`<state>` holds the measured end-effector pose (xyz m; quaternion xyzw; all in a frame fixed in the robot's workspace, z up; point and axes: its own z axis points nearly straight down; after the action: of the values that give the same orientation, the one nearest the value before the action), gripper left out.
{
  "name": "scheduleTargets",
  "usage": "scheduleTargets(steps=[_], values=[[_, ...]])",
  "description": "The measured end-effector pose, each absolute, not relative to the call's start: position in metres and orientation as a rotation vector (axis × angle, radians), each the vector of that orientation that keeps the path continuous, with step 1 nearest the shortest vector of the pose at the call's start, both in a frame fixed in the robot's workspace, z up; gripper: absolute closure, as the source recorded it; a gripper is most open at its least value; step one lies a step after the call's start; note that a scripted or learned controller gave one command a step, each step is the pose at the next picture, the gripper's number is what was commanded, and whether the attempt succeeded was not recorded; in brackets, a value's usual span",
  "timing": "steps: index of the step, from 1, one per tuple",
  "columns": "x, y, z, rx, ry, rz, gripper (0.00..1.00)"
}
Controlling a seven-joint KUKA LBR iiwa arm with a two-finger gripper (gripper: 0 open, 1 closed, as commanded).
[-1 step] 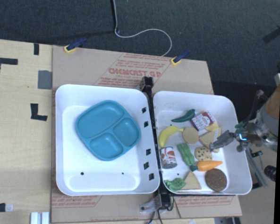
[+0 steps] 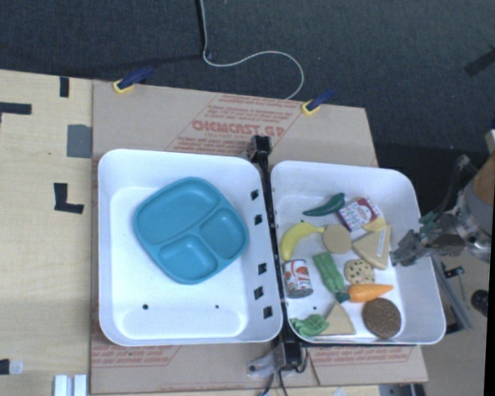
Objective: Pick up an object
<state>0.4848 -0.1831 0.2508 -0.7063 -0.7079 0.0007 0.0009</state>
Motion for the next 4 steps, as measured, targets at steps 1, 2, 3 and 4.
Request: scheduleTargets(steps=[1, 2, 3, 4], values=[[0.487, -0.118, 0.427, -2.221, -2.242, -0.019, 1.0], [0.484, -0.15, 0.542, -2.231, -2.23, -0.01, 1.0], [0.484, -0.077, 0.535, -2.212, -2.229, 0.0, 1.0], [0.484, 0.035, 0.535, -2.205, -2.236, -0.001, 1.0]])
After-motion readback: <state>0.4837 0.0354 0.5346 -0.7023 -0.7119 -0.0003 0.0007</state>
